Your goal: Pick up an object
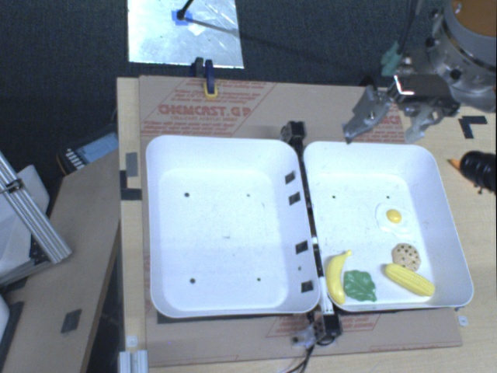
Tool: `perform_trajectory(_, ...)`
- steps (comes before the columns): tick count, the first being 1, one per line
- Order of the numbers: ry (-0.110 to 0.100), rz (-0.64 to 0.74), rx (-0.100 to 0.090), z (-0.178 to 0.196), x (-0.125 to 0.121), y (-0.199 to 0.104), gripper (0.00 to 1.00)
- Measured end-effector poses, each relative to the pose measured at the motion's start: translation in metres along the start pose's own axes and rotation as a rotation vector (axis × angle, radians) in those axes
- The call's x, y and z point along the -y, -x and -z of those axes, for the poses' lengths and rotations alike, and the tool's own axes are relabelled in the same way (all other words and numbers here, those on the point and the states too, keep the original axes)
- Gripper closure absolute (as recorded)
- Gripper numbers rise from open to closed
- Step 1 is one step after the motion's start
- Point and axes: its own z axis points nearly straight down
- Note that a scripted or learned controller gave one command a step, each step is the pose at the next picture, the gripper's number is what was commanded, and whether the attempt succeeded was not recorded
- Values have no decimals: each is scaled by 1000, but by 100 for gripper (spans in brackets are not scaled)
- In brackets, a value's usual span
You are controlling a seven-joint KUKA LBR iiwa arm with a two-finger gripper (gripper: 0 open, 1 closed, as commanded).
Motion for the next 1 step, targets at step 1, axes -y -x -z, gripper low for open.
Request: perform_trajectory(1,1,-2,0,0,-1,1,0)
